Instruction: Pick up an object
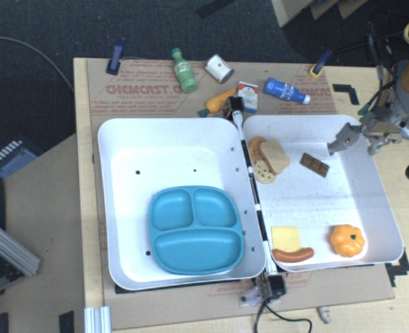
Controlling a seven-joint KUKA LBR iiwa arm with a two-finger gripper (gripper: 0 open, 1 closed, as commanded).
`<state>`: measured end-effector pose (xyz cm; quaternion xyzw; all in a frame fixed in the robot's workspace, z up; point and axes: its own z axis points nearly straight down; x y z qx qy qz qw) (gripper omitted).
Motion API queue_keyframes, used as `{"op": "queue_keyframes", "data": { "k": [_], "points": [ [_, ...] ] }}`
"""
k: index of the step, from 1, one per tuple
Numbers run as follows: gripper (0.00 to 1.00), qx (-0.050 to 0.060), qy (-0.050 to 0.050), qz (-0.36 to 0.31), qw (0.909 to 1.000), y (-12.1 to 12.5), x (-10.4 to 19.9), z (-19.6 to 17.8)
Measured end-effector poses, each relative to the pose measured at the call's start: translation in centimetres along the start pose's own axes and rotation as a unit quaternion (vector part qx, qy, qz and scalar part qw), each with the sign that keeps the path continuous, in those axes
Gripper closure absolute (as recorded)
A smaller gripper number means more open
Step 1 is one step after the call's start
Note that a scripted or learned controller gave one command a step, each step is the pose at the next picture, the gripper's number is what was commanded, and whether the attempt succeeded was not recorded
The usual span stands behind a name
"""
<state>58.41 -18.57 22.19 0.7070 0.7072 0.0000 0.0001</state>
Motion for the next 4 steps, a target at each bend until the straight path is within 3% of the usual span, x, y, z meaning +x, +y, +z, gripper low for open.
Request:
{"op": "queue_keyframes", "data": {
  "k": [1,2,3,4],
  "points": [
    [0.0,0.002,0.001,0.0,1.0,4.4,3.6,9.1],
    [0.0,-0.003,-0.002,0.001,1.0,7.9,8.2,12.7],
    [0.0,0.001,0.0,0.0,1.0,3.3,7.4,11.3],
    [0.0,-0.008,0.0,0.0,1.0,2.2,8.0,13.1]
  ]
}}
